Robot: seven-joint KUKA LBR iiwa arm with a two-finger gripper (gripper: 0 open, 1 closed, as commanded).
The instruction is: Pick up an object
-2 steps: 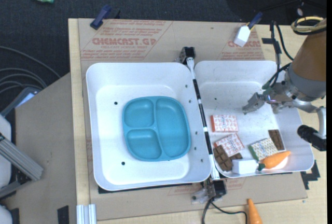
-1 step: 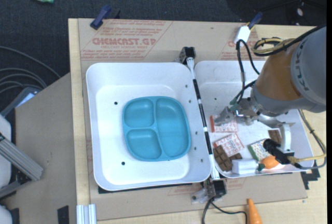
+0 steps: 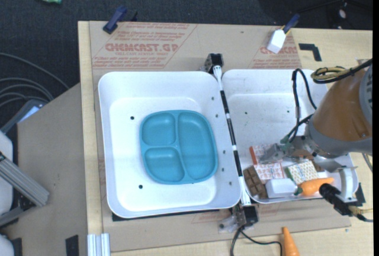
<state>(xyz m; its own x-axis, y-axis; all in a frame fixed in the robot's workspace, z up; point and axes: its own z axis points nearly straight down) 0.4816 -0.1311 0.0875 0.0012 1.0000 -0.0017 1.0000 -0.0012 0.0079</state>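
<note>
1. Orange tool tip (image 3: pixel 286 242) lies on the tabletop (image 3: pixel 148 41) at the near edge, outside the bins.
2. Right bin (image 3: pixel 260 89) holds a small heap in its near corner: a carrot-like orange piece (image 3: pixel 312 187), a white block (image 3: pixel 279 188), a brown bar (image 3: pixel 252 181) and printed packets (image 3: pixel 269 170), bunched together as likely pick targets.
3. Left bin (image 3: pixel 118 95) carries a blue divided plate (image 3: pixel 177 146), lying flat at its middle.
4. Hovering over the heap, the pincer (image 3: pixel 284 151) is too blurred to judge; I cannot tell whether it grasps anything.

The shallow white right-hand bin (image 3: pixel 260 92) lies bare along its far half; behind the grey arm (image 3: pixel 343 115), small packets (image 3: pixel 269 172) crowd its near corner.
</note>
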